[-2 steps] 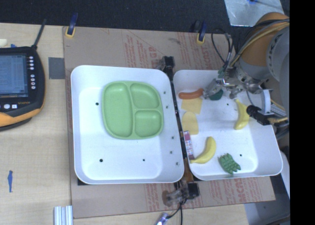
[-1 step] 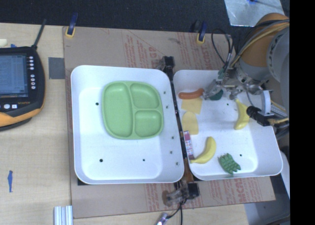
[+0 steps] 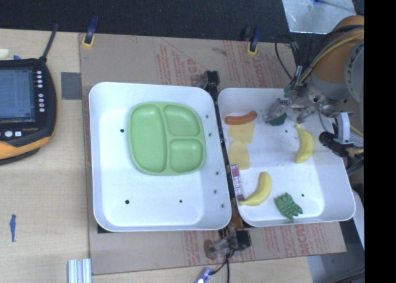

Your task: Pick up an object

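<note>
My gripper point(image 3: 289, 112) hangs low over the far side of the right bin point(image 3: 331, 210), reaching in from the right. A small dark green object point(image 3: 276, 119) lies right by its left tip; contact between them is unclear. A yellow banana point(image 3: 304, 144) lies just below the gripper. Left of it are a brown sausage point(image 3: 240, 117) and two pale yellow cheese pieces point(image 3: 241, 132) point(image 3: 239, 155). A second banana point(image 3: 258, 190) and a green leafy toy point(image 3: 288, 205) lie near the bin's front.
The left bin point(image 3: 111, 201) holds a green divided plate point(image 3: 167, 137). A teach pendant point(image 3: 21, 105) sits on the bench at the far left. Clamps point(image 3: 211, 80) point(image 3: 226, 244) join the bins along the middle.
</note>
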Available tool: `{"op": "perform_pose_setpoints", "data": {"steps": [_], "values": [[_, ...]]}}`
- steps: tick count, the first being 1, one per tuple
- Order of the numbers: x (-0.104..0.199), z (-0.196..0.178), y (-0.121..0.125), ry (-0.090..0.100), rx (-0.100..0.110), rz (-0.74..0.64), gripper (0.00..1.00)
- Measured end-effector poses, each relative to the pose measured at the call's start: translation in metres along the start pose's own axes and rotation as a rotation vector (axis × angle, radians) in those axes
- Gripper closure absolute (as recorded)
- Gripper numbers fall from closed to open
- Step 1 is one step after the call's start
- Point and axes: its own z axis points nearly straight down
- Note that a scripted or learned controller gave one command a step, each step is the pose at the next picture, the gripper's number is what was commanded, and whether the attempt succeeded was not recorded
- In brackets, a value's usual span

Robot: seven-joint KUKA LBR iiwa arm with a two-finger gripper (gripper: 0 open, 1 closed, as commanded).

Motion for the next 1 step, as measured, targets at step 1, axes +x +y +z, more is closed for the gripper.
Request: {"op": "perform_pose_setpoints", "data": {"steps": [1], "values": [[-0.0012, -0.0001, 0.0004, 0.0, -0.001, 0.0, 0.0]]}}
